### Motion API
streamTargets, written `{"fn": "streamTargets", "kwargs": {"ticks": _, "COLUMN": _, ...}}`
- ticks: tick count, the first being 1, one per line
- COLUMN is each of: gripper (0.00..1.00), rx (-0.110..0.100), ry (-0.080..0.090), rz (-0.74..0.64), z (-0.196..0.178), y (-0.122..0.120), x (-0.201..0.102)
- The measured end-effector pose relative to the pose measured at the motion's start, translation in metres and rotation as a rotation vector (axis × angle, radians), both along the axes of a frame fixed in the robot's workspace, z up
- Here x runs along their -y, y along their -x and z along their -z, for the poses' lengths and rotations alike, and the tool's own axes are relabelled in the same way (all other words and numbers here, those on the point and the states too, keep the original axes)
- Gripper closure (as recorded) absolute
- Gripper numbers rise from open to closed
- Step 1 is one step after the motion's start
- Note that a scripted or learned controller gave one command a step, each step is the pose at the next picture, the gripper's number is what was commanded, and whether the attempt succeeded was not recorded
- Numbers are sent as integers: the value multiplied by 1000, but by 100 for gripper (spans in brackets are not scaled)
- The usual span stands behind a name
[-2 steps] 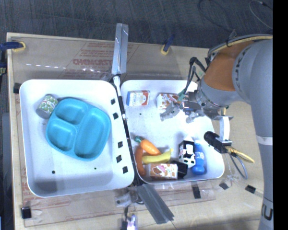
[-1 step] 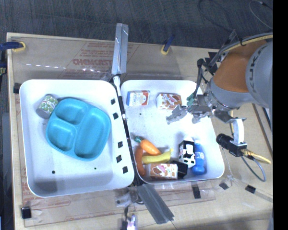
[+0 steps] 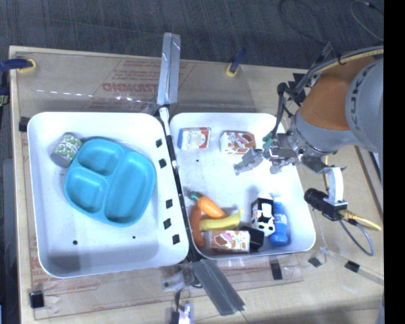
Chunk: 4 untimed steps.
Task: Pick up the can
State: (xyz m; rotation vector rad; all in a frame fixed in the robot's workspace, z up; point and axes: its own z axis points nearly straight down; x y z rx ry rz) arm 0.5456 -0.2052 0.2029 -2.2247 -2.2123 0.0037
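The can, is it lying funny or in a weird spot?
A bit. The can lies tipped on its side in the left bin, squeezed against the blue tray, while the gripper is over in the right bin.

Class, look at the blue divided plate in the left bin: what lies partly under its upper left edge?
A can lies on its side at the blue plate's upper left edge in the left bin. Its patterned end shows; the plate's rim hides the part nearest it.

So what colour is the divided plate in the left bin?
Bright blue; the divided plate shows clearly in the camera view.
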Motion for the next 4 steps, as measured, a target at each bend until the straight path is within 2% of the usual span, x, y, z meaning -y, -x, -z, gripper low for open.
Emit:
{"fn": "streamTargets", "kwargs": {"ticks": 2, "gripper": 0, "rx": 0, "ry": 0, "rz": 0, "z": 0, "y": 0, "x": 0}}
{"fn": "streamTargets", "kwargs": {"ticks": 3, "gripper": 0, "rx": -2, "ry": 1, "rz": 28, "z": 13, "y": 6, "x": -55}}
{"fn": "streamTargets", "kwargs": {"ticks": 4, "gripper": 0, "rx": -1, "ry": 1, "rz": 100, "z": 11, "y": -32, "x": -10}}
